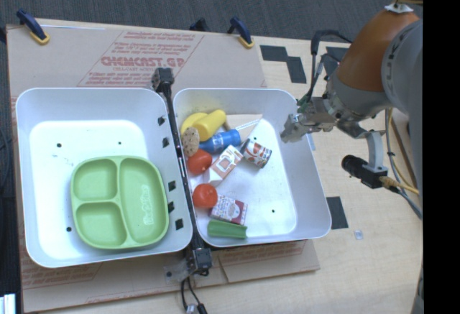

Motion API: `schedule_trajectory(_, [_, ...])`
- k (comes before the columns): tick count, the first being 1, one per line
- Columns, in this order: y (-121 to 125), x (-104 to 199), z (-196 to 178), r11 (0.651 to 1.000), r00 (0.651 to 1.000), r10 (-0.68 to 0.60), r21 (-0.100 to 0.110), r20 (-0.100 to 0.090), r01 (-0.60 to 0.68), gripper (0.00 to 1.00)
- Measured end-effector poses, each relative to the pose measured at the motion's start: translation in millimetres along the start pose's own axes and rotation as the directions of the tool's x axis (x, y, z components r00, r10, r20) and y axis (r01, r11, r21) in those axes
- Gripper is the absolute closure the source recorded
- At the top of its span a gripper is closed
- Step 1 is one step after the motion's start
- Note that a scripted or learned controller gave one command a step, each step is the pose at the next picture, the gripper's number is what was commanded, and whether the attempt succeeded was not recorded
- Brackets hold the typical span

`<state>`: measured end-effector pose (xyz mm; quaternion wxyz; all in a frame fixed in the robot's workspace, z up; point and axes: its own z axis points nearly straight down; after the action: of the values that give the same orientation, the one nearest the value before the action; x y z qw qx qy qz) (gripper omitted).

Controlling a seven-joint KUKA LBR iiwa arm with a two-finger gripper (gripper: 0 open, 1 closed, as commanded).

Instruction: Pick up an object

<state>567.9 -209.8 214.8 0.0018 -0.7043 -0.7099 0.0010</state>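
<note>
The right bin (305, 183) holds several small toy foods: a yellow piece (205, 122), a blue bottle (221, 139), a cookie (190, 139), a red tomato (205, 195), another red piece (200, 162), a small can (256, 151), two little cartons (227, 162) (230, 209) and a green piece (227, 230). My gripper (293, 129) hangs over the bin's right rim, up and to the right of the can. Nothing shows between its fingers.
The left bin (36, 111) holds a green divided plate (119, 200). A cardboard sheet (136, 57) lies behind the bins, held by clamps (32, 25) (241, 30). The arm (374, 68) and its cables fill the right side of the bench.
</note>
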Motion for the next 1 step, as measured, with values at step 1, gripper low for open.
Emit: schedule_trajectory(1, [0.3,-0.5,-0.9,1.000,1.000,0.000,-0.002,0.001,0.000,0.00])
